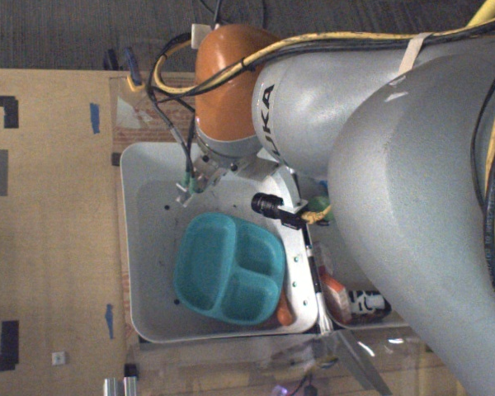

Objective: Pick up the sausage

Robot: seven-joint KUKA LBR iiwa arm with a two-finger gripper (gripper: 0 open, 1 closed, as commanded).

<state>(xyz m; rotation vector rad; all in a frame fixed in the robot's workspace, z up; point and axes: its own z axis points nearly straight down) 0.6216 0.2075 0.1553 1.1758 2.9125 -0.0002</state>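
Nearest, a small orange-brown piece [285, 312], taken to be the sausage, is seen lying in a white bin [140, 246] against the corner of a teal divided tray [229, 268]. Farther back, the end effector [190, 186] is held low over the bin floor beyond the tray (whether released or clenched cannot be told). Nothing is judged lifted yet; approach and grasp remain.
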